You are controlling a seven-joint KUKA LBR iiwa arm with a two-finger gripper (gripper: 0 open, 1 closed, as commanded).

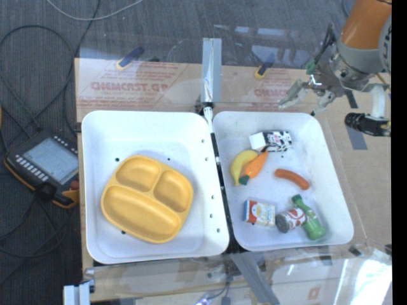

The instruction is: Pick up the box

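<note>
Two white bins sit side by side on the bench. The left bin point(95, 145) holds a yellow divided tray point(147, 197). The right bin point(331, 170) holds the smaller things. The arm point(365, 24) hangs over the far right corner of the bench, and its gripper point(308, 96) is spread open above the right bin's far rim, grasping nothing. In the right bin, a banana point(240, 165) and a carrot point(255, 164) lie touching at the left. A green bottle point(309, 218) and a can point(289, 220) lie at the near side. The box point(259, 212) lies just left of the can. A sausage point(292, 178) lies mid-bin. A small cow-print carton point(272, 140) lies at the far side.
</note>
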